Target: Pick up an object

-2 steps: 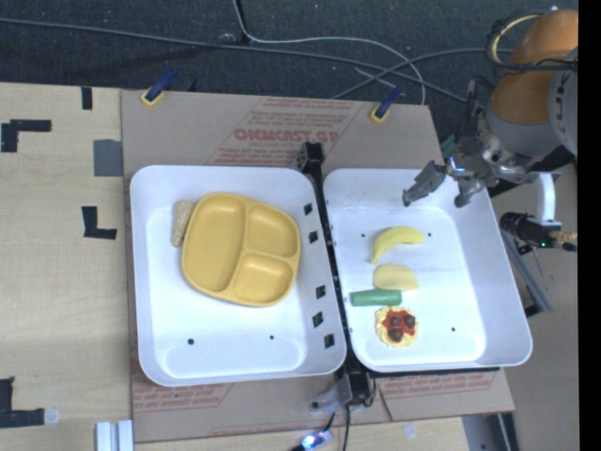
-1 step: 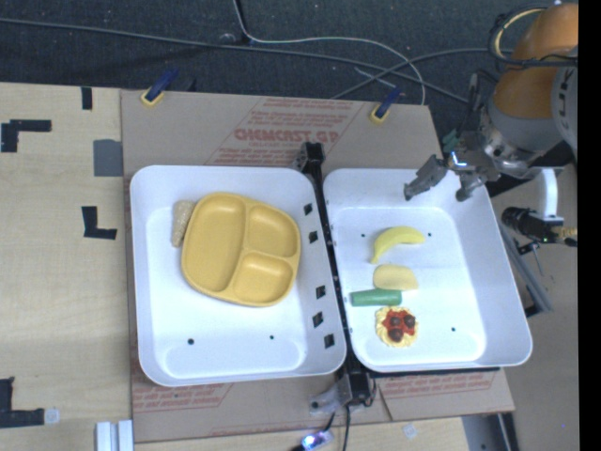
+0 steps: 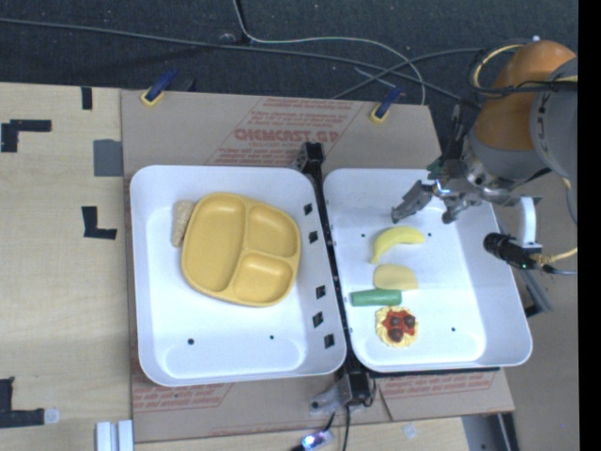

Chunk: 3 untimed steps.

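nothing is picked up yet: the claw (image 3: 429, 203) hangs spread open and holds nothing, above the right bin (image 3: 488, 289), just beside the banana (image 3: 396, 241). the whole grasp and lift remain. below the banana lie a pale slice (image 3: 395, 276), a green stick (image 3: 376, 297) and a small pizza (image 3: 397, 326), close together. the left bin (image 3: 155, 252) holds a yellow tray (image 3: 240, 249).

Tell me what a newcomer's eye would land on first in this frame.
First, the yellow divided plate that takes up much of the left bin. Next, the arm's orange band at upper right, with the claw open above the banana in the right bin. Below the banana sit more toy foods in a column.
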Motion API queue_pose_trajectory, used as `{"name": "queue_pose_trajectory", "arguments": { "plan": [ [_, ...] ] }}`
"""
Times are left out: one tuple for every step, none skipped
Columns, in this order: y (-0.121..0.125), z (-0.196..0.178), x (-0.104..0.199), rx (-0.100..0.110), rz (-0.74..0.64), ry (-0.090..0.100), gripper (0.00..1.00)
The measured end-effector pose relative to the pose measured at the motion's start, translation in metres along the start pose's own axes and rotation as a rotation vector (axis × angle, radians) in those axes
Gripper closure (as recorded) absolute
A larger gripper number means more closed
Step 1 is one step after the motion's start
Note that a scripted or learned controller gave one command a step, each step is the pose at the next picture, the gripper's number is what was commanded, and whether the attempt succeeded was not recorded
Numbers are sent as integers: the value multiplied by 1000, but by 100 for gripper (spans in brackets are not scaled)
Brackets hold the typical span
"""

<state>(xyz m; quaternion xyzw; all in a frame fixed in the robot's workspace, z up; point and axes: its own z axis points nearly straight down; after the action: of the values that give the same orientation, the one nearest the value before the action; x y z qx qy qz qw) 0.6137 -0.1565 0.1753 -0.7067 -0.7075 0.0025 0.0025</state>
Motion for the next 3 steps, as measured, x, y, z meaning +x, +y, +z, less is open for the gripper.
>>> {"name": "queue_pose_trajectory", "arguments": {
  "plan": [
    [-2, 64, 6, 1, -1, 0, 0],
    [-1, 91, 6, -8, -1, -3, 0],
    [0, 79, 6, -10, -2, -3, 100]
  ]
}}
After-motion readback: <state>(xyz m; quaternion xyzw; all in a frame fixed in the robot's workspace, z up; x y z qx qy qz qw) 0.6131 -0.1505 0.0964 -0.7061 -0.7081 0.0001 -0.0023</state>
